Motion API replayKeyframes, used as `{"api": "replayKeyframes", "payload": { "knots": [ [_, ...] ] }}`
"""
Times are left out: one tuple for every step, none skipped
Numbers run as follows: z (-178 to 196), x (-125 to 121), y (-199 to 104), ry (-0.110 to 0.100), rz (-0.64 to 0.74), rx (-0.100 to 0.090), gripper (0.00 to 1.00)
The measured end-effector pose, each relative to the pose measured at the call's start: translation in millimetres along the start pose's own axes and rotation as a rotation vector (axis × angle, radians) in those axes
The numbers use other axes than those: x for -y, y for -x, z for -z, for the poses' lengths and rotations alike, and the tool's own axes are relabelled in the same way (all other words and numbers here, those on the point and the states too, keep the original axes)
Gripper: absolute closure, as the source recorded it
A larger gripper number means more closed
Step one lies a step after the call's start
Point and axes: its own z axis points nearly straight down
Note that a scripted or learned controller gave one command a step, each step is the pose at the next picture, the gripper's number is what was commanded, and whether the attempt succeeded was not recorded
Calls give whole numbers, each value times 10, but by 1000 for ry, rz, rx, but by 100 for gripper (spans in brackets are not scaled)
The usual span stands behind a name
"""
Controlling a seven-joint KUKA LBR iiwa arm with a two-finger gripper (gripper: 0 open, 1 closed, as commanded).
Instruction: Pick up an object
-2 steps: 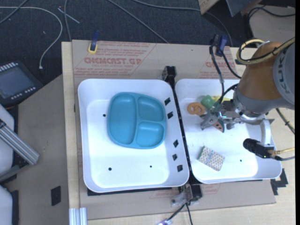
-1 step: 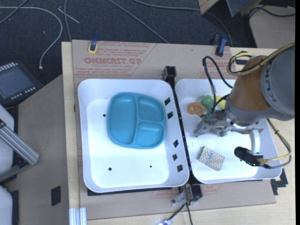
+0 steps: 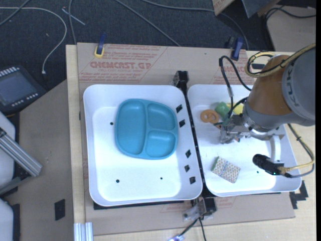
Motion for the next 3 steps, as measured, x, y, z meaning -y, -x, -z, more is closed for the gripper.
{"api": "replayKeyframes", "payload": {
  "knots": [
    [624, 27, 47, 6, 1, 3, 100],
    [1166, 11, 46, 7, 2, 3, 100],
    [1202, 5, 44, 2, 2, 2, 100]
  ]
}}
